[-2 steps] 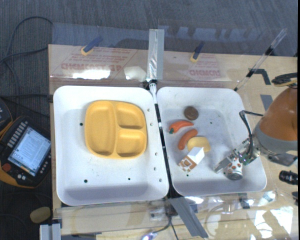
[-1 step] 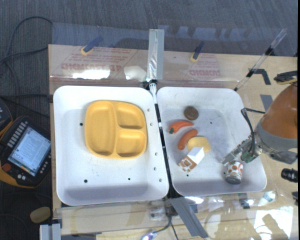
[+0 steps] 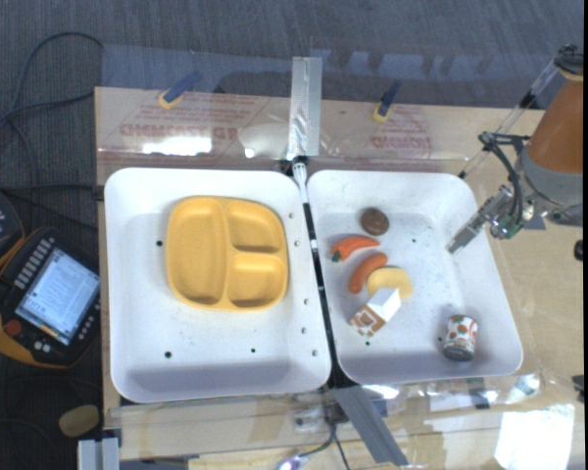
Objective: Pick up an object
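Camera view: bench (image 3: 127,111) on grey carpet (image 3: 274,8).

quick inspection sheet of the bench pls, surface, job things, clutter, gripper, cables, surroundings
surface: two white bins side by side, left bin, right bin
job's things: in the right bin, brown ball, carrot, sausage, banana, small carton, can
clutter: yellow divided tray in the left bin
grippers: gripper over the right bin's right edge, holding nothing
cables: black cable on the floor at left
surroundings: handheld controller at left
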`<state>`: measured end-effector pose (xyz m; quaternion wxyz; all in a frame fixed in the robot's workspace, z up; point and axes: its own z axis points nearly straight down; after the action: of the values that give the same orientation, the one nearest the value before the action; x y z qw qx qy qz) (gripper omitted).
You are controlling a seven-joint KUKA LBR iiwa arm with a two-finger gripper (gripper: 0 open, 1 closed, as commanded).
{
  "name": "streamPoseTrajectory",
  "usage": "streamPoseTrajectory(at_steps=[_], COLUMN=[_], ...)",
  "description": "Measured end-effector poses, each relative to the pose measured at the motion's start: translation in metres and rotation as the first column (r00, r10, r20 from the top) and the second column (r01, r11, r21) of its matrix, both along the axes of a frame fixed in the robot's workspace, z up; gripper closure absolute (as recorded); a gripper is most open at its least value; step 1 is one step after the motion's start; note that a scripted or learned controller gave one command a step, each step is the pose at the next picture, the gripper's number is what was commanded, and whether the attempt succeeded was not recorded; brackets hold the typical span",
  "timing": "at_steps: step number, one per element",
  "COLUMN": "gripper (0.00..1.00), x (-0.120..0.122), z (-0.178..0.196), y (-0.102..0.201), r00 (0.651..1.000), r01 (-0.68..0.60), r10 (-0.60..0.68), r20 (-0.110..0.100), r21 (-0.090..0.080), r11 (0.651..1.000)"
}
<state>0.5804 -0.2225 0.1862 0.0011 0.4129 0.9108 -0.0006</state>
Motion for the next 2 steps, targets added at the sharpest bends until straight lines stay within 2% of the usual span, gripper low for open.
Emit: streamPoseTrajectory(at_steps=[1,2], gripper=[1.00,1.00], x=[-0.0382,-0.0372], z=[-0.0218,-0.0125], y=[-0.0011,-0.0006], r00=[0.978,0.978], r01=[-0.209,-0.210], r10=[0.209,0.210], r20=[-0.003,-0.002], r21=[-0.001,-0.003], r11=[0.978,0.978])
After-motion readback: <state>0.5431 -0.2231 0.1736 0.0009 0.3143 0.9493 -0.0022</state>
